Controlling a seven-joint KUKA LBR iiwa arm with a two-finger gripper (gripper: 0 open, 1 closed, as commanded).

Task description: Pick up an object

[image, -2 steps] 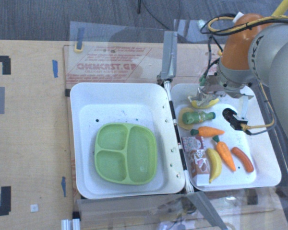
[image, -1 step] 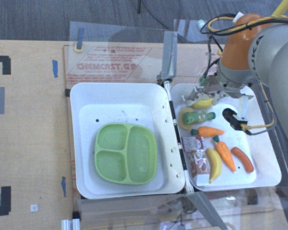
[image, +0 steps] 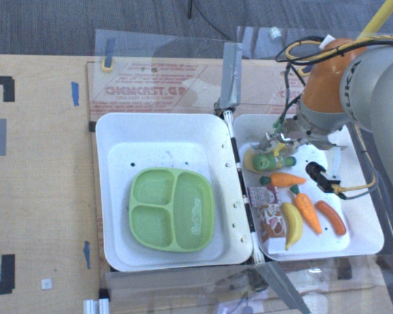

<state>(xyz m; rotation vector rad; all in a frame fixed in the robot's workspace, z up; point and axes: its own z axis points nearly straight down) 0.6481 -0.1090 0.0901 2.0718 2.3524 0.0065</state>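
The right bin (image: pixel 363 241) holds several toy foods. A yellow and green piece (image: pixel 261 161) lies near its left wall. One orange carrot (image: pixel 288 179) lies crosswise just below that piece, and a second carrot (image: pixel 306 212) lies beside a yellow banana (image: pixel 291 224) and a red sausage (image: pixel 331 218). A red and white packet (image: pixel 266 212) lies flat by the left wall. My gripper (image: pixel 277 140) hangs low in the bin's back part, just above the yellow and green piece. I see nothing held in it.
The left bin (image: pixel 118 136) holds a green divided plate (image: pixel 173 209). A grey metal post (image: pixel 231 77) rises behind the divide between the bins. The arm covers the right bin's back right corner.
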